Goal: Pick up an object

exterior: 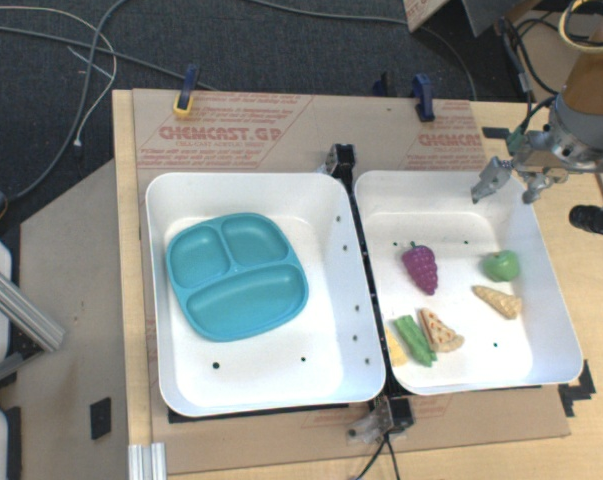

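Observation:
The right white bin (551, 353) holds several toy foods: a purple grape bunch (420, 267), a green round fruit (501, 265), a tan wedge (498, 301), a green pod (414, 339) and a pizza slice (442, 332), with a bit of yellow (395, 349) at the bin's left wall. My gripper (511, 185) hangs over the bin's far right corner, above and behind the green fruit. Its two grey fingers are spread apart with nothing between them.
The left white bin (186, 378) carries a teal divided plate (238, 274). Blue clamps (189, 86) (421, 98) hold the cardboard sheet at the back edge. A black bracket (341, 158) sits between the bins at the far side.

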Controlling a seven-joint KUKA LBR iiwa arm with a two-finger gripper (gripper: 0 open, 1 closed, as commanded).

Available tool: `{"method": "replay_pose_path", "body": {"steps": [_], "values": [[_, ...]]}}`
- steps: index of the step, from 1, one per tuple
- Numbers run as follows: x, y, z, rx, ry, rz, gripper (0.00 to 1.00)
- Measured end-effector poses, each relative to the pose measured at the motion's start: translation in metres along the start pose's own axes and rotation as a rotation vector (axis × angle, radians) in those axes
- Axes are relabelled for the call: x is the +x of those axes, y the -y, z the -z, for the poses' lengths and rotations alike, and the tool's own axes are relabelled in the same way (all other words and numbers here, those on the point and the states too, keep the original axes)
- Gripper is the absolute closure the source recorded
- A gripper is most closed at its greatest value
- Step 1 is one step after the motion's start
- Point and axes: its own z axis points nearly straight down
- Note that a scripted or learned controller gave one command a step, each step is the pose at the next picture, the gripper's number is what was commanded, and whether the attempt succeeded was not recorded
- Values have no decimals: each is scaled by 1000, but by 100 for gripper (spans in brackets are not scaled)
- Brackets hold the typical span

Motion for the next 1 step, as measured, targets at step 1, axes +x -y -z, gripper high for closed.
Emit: {"method": "replay_pose_path", "body": {"steps": [1], "values": [[1, -3, 10, -15, 4, 4, 0]]}}
